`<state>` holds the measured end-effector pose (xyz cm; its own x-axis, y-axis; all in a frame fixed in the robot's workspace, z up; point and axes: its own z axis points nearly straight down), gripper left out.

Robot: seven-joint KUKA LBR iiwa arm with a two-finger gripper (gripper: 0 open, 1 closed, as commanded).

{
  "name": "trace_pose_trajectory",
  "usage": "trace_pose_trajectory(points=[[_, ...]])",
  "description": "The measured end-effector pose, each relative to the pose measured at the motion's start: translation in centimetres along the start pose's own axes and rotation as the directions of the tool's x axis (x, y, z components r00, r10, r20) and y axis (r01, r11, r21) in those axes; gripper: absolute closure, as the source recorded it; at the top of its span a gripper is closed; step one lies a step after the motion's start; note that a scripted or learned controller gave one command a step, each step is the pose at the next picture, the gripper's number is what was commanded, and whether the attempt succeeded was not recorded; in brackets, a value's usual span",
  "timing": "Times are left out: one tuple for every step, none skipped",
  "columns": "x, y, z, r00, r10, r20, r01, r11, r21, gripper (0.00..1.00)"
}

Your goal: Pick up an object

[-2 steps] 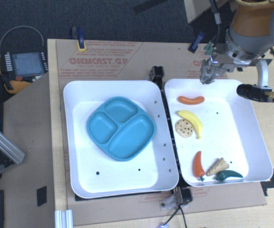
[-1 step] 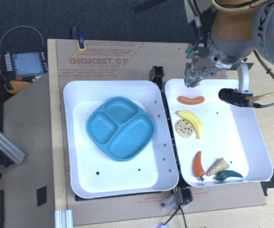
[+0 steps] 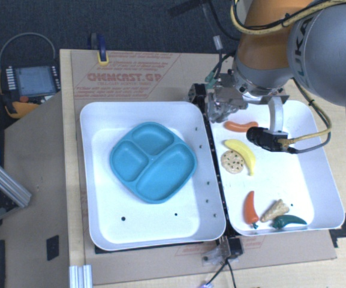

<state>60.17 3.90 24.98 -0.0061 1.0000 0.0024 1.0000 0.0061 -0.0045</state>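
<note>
My gripper (image 3: pixel 222 108) hangs over the far left corner of the right bin (image 3: pixel 319 179), close to the divider between the bins. Just to its right lies an orange sausage (image 3: pixel 240 125). In front of that are a yellow banana (image 3: pixel 241 154) and a round speckled cookie (image 3: pixel 232 161), touching each other. Near the bin's front edge lie a red chili (image 3: pixel 250 207), a tan wedge (image 3: pixel 276 209) and a green pepper (image 3: pixel 289 222). I see nothing held under the gripper.
The left bin (image 3: pixel 101 209) holds a blue divided plate (image 3: pixel 153 161). A black cable fitting (image 3: pixel 267 140) hangs from the arm over the right bin's middle. A cardboard sheet (image 3: pixel 131 77) lies under both bins.
</note>
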Motion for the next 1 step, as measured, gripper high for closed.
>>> trace_pose_trajectory(points=[[4.83,-0.88,2.87,1.000,0.001,0.001,-0.001,1.000,0.001,1.00]])
